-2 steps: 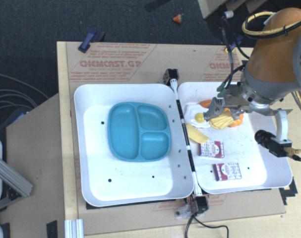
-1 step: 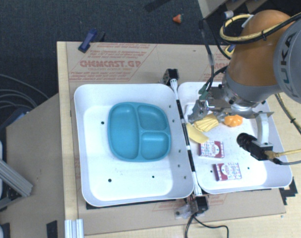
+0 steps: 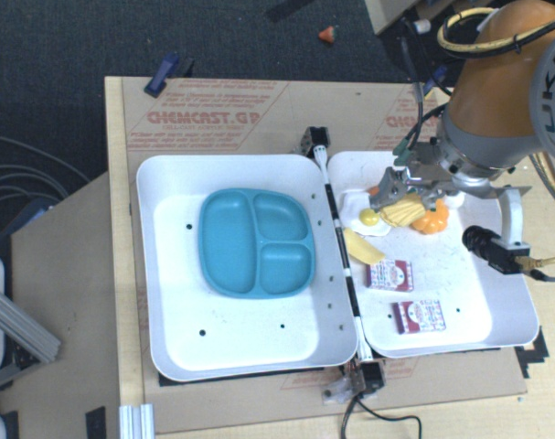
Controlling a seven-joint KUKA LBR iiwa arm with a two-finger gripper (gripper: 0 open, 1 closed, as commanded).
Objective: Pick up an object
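The right bin point(image 3: 496, 314) holds several small items. A fried-egg toy point(image 3: 369, 219) lies near its back left, with a yellow ridged piece point(image 3: 402, 213) and an orange round piece point(image 3: 432, 222) beside it. A yellow wedge point(image 3: 362, 248) lies by the left wall. Two red-and-white packets point(image 3: 390, 275) point(image 3: 418, 316) lie further forward. My gripper point(image 3: 395, 187) is low over the back of this bin, just above the ridged piece and the egg toy. A small orange bit point(image 3: 376, 191) shows at its left side.
The left bin point(image 3: 167, 245) holds a blue divided plate point(image 3: 256, 242). A black clamp point(image 3: 315, 141) sits on the ridge between the bins at the back. A black cylinder point(image 3: 485, 244) on the arm hangs over the right bin's right side.
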